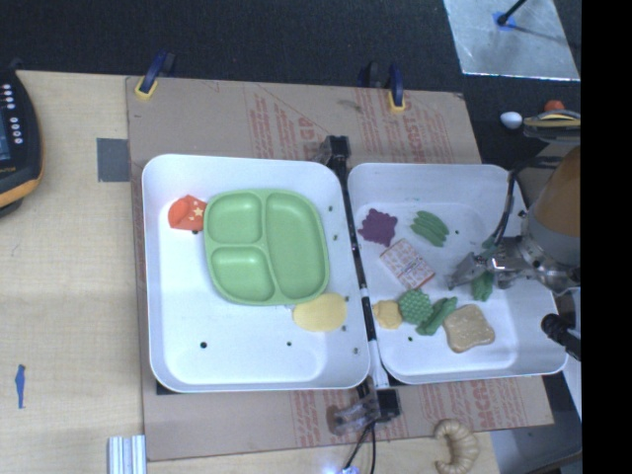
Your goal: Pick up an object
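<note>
A pale wooden counter (69,294) carries a brown cardboard sheet (296,126) clipped at its far edge, and on it two shallow white bins sit side by side, rims touching. The left white bin (178,354) holds a green three-compartment plastic plate (267,245) with bare floor along its near side; a red piece with a star (186,212) lies at the plate's left, and a yellow lemon-shaped piece (320,313) touches its near right corner. The right white bin (444,181) is more crowded: a purple piece (377,227), a green pod-shaped piece (430,227), a pink patterned card (406,263), a small yellow piece (387,314), a green leafy cluster (425,310) and a tan toast slice (468,329). The grey arm (553,215) enters at the right rim; its hand (481,273) is low over a small green piece (483,286), and I cannot tell whether it grips.
</note>
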